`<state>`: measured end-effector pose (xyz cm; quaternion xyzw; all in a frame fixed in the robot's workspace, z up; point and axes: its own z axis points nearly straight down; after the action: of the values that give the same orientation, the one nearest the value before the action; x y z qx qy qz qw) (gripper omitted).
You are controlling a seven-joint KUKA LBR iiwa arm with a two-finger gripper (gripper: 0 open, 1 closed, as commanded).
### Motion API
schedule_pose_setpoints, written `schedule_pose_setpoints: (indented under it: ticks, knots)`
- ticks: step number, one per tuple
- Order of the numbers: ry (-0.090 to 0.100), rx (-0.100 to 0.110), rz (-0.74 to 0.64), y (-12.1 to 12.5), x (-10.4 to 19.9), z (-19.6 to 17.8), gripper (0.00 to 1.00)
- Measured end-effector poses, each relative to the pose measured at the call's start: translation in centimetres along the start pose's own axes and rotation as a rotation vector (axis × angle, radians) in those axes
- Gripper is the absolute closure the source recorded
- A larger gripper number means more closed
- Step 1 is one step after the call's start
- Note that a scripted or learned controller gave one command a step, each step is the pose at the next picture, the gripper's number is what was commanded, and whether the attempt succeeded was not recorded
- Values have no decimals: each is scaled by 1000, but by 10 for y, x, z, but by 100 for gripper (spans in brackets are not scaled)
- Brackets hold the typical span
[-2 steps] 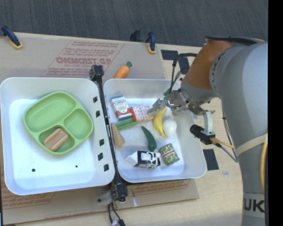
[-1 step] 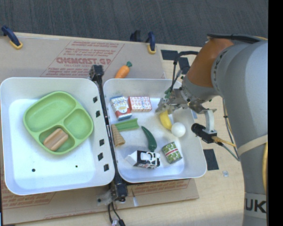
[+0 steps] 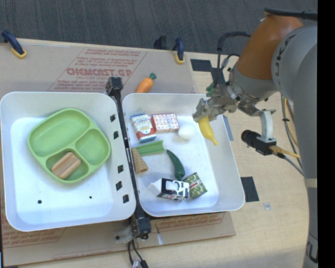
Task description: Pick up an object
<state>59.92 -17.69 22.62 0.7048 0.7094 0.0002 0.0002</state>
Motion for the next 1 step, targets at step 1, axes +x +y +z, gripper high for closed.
schedule_pose_setpoints:
  ticks: [1]
  knots:
    - [1, 1, -5, 0, 1, -10, 100]
